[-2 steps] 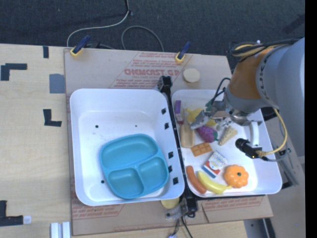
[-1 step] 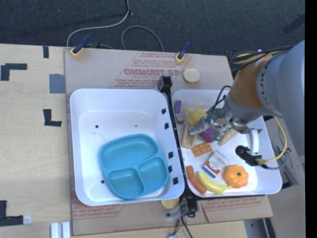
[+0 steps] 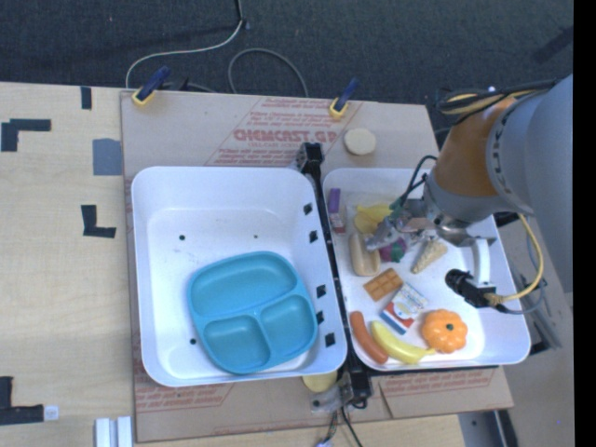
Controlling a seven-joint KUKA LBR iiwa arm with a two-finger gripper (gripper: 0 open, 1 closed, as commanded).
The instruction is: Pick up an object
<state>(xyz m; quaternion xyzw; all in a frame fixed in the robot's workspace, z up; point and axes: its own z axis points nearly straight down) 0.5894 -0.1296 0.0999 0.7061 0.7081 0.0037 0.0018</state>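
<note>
On cardboard-topped bench (image 3: 270,136), 2 white bins (image 3: 158,203), dark carpet (image 3: 93,17) behind

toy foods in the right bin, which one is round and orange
The pumpkin, at the near right corner of the right bin. It is round and orange; the banana beside it is long and yellow, the hot dog long and red.
</note>
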